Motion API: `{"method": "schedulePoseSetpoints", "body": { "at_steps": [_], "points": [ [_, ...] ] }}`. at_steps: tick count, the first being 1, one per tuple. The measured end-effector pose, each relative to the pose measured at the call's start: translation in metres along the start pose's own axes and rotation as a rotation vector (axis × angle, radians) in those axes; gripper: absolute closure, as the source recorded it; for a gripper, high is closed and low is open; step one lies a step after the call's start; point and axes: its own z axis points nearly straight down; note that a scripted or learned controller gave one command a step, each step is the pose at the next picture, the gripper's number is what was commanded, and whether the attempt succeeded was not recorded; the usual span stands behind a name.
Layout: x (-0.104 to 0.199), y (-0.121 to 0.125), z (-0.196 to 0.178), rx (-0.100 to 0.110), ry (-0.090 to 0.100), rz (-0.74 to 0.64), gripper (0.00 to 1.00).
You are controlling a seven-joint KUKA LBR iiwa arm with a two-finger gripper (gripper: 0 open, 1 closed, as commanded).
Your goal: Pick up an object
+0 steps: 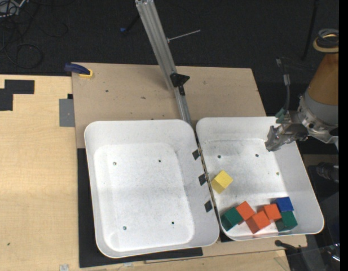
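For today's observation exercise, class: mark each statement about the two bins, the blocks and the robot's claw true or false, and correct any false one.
1. The yellow block lies in the right bin. True.
2. The claw is gripping the blue block. False: the blue block lies on the bin floor near the front corner, apart from the claw.
3. The yellow block sits apart from the other blocks. True.
4. The green blocks lie in the left bin. False: both green blocks are in the right bin.
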Motion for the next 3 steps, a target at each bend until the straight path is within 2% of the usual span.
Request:
{"method": "schedulePoseSetpoints", "body": {
  "at_steps": [1,3],
  "points": [
    [0.06,-0.01,0.007,0.0,0.0,-0.001,1.0],
    [0.174,-0.047,0.007,0.001,0.0,-0.002,1.0]
  ]
}}
